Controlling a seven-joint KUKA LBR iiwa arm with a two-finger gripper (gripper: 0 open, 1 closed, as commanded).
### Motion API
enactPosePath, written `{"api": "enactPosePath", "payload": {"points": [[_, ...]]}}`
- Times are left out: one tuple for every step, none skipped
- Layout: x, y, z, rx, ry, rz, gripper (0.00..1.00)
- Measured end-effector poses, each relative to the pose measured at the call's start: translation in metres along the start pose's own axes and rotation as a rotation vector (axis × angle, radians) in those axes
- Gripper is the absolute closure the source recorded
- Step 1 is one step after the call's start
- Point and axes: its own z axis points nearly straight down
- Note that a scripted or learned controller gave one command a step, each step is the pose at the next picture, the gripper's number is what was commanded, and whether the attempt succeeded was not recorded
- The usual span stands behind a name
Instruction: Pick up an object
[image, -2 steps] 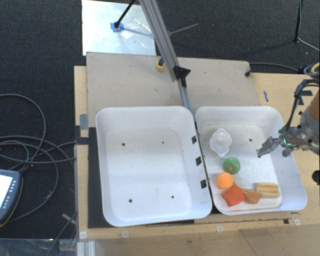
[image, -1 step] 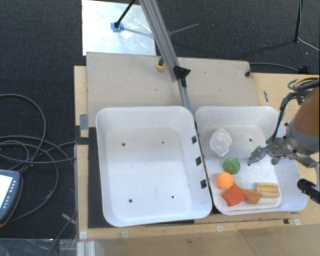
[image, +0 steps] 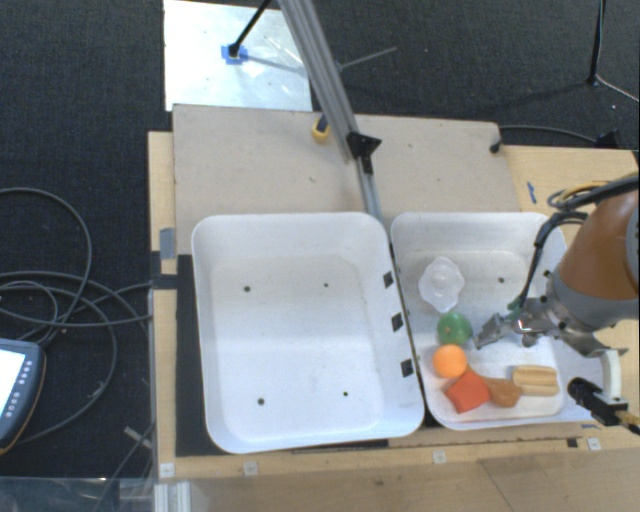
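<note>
Tool (image: 487, 331) just right of green ball (image: 454, 327), apart.

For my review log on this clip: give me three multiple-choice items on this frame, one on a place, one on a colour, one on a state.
1. Which bin holds the objects?
A. The left bin
B. The right bin
C. Both bins

2. What colour is the ball lying next to the green ball?
A. Orange
B. Blue
C. Black

3. Where is the gripper?
A. Over the left bin
B. Outside both bins
C. Over the right bin

Answers:
1 B: every object lies in the right bin.
2 A: the orange ball lies just below the green ball.
3 C: the gripper hangs beside the green ball.
</note>
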Motion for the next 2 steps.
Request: {"api": "enactPosePath", "payload": {"points": [[0.000, 0.001, 0.005, -0.005, -0.002, 0.000, 0.00], [0.000, 0.001, -0.006, -0.008, -0.002, 0.000, 1.00]]}}
